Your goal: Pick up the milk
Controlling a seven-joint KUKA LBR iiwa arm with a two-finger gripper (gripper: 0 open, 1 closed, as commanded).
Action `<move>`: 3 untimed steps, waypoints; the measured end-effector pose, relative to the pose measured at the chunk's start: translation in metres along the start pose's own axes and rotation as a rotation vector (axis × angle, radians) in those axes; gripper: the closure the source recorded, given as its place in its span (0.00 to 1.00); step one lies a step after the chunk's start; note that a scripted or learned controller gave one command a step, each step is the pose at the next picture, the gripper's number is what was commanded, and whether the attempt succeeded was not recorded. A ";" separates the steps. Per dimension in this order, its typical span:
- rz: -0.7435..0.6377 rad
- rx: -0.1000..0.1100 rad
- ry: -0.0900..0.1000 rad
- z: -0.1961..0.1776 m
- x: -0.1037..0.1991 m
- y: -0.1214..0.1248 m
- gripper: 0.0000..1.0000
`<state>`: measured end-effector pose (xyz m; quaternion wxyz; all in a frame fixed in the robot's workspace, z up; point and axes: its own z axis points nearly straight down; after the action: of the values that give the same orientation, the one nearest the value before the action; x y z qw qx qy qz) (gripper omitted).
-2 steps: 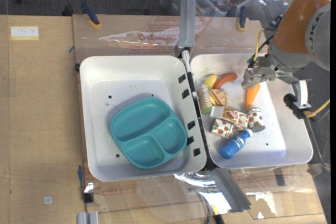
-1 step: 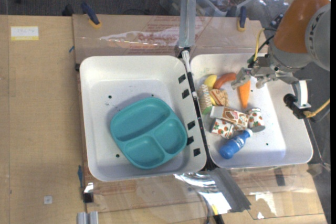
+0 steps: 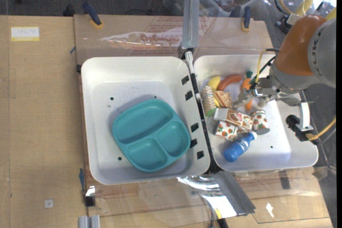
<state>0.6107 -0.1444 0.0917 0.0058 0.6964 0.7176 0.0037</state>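
Camera view: gripper (image 3: 250, 94) was positioned low over the right bin (image 3: 299, 155), near the milk (image 3: 233, 124), presumably for a grasp; jaws' state could not be determined.

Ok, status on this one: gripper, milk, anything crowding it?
Gripper low in right bin, nothing seen held. Milk carton lying flat. Blue bottle touching it, toy food packed round.
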 end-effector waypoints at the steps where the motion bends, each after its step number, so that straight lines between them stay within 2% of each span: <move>1: -0.004 -0.015 -0.004 -0.002 0.043 -0.109 0.00; 2: 0.000 -0.024 -0.008 -0.013 0.042 -0.107 1.00; 3: 0.000 -0.024 -0.008 -0.013 0.042 -0.107 0.00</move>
<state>0.5022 -0.1059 0.1032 0.0173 0.6962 0.7176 0.0094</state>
